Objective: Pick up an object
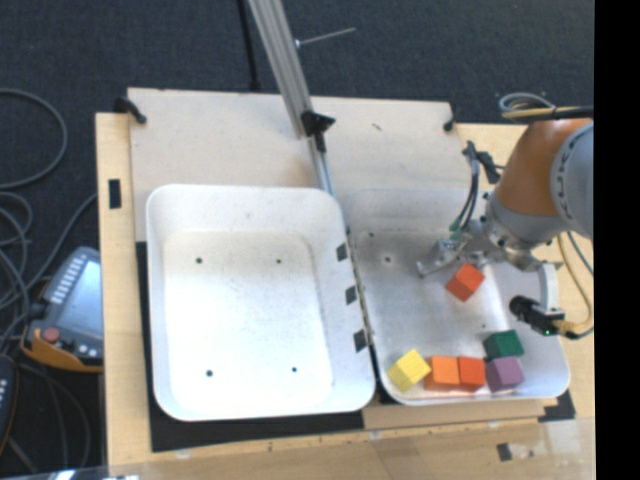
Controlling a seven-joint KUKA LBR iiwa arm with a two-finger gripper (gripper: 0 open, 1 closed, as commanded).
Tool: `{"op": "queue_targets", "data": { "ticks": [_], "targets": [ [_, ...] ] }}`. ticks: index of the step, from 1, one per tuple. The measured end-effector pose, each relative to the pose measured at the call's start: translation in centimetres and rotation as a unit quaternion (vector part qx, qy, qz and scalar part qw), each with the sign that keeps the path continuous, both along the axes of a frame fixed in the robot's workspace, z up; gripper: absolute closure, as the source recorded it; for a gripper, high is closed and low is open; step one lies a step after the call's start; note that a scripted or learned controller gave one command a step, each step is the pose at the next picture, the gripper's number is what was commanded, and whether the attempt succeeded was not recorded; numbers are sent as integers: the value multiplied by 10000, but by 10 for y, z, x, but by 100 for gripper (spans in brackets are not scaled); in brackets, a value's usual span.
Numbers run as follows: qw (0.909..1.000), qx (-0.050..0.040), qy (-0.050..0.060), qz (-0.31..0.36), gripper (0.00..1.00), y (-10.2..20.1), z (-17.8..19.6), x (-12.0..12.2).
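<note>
My gripper [452, 260] hangs over the middle of the right bin [400, 218], below the grey arm with its orange band [535, 168]. A red-orange cube [464, 283] sits tilted right under the gripper, touching or nearly touching it; I cannot tell whether it is held. Along the bin's front edge lie a yellow cube [408, 367], two orange cubes [445, 372] [471, 373] and a purple cube [504, 372]. A green cube [503, 345] rests just behind the purple one.
The left bin [170, 218] stands beside the right one, with a low wall between them. A slanted metal rail [285, 58] rises from the back of the bench. Cables and a hand-held pendant [70, 308] lie off the bench to the left.
</note>
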State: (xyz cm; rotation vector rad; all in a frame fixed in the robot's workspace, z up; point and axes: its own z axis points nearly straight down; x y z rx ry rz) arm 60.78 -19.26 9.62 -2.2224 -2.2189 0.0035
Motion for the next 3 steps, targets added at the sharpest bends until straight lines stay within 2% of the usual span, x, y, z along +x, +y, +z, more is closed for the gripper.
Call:
{"op": "queue_targets", "data": {
  "ticks": [1, 2, 3],
  "targets": [
    [10000, -2, -53, 34, 0, 32, 62, 9],
    [10000, -10, -50, 25, 0, 22, 24, -18],
    [10000, -9, -28, -12, 0, -10, 1, -54]
  ]
}}
